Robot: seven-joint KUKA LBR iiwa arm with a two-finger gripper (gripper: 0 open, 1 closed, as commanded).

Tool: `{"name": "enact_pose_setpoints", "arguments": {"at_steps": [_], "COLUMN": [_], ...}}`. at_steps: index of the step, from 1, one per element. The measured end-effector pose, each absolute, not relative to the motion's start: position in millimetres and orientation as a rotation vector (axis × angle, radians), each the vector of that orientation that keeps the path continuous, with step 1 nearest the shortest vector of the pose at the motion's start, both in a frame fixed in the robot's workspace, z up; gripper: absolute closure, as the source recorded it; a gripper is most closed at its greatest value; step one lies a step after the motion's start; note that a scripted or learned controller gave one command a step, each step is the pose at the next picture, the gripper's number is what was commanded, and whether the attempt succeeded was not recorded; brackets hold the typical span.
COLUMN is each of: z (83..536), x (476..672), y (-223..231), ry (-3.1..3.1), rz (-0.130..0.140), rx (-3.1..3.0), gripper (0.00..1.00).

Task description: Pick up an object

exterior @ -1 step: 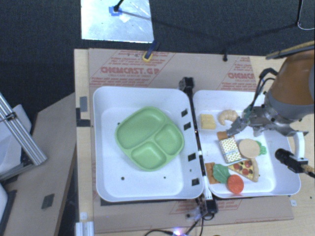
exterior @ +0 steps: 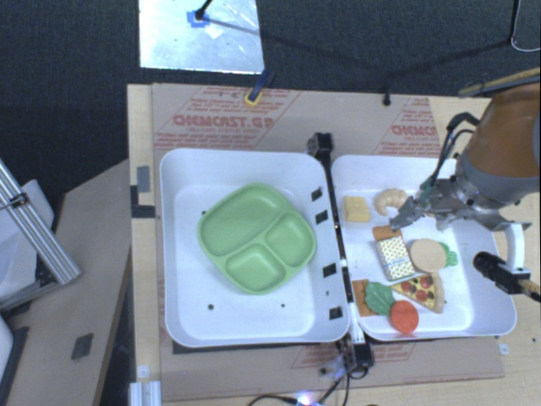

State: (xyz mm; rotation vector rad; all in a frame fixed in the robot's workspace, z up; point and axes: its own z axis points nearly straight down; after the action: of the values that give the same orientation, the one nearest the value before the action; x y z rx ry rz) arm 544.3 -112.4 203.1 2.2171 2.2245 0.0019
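Gripper: mounted on the grey arm with its orange band, entering from the right of the camera view; positioned low over the right bin, its tip just above the upper edge of the checkered packet and below the croissant; whether it is open or closed cannot be told from this angle; no object seen held.

Right bin, white, shallow; contents, all toy food: yellow cheese slice at upper left, just beside the croissant; croissant, tan, near the upper middle; checkered packet, tilted, centre-left; sandwich with a green lettuce fringe, round, touching the packet's right side; pizza slice below the sandwich; green leaf lying over an orange-brown piece at lower left; red tomato, round, at the lower edge, touching the leaf and pizza slice.

Left bin, white, shallow; contents: one green divided plate, three compartments, lying flat and rotated, roughly central.

Table: pale wood, carrying a printed cardboard sheet beneath both bins; black clips along the divide between the bins.

Beyond the table: a silvery square plate on dark carpet, with a blue marker on it.
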Motion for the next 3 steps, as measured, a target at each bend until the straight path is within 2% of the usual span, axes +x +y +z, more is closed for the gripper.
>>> {"name": "enact_pose_setpoints", "arguments": {"at_steps": [1,2,3], "z": [154.3,96.4,83.9], "x": [547.9,548.0,548.4], "y": [-121.2,-111.7,-111.5], "ry": [2.224,2.225,2.223], "rz": [-0.002,-0.003,0.0], "rx": [2.222,2.223,2.221], "gripper": [0.0,0.0,0.0]}}
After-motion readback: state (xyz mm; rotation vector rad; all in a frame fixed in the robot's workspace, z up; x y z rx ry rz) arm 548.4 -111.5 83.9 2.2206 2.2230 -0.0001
